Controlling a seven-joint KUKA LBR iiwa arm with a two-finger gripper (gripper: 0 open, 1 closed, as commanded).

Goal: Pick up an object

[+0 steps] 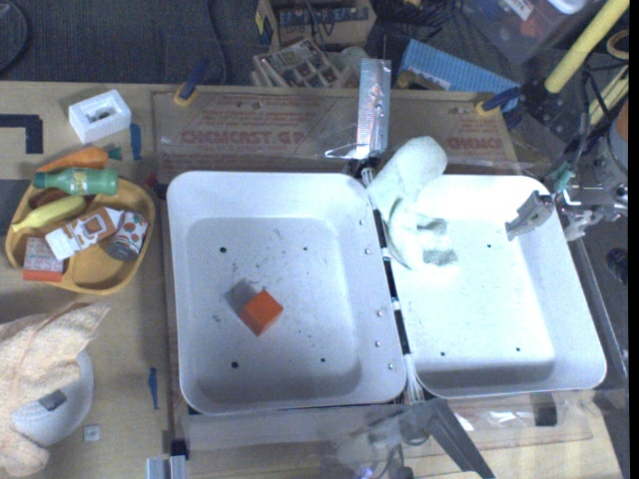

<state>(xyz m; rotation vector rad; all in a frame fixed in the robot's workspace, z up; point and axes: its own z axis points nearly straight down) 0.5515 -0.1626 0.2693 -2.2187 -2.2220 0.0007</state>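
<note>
An orange block (263,311) lies in the left bin (200,208), a little left of its middle, with a dark shadow beside it. A white cloth (412,183) is bunched at the back left corner of the right bin (559,357) and laps over the divider between the bins. My gripper (542,214) hangs over the right bin's right rim, well to the right of the cloth and far from the block. I see nothing in it.
A yellow bowl (118,271) of toy food stands left of the bins, with a beige cloth (45,357) below it and a small white box (99,115) above it. Clamps and a clear plastic sheet (374,103) line the back edge.
</note>
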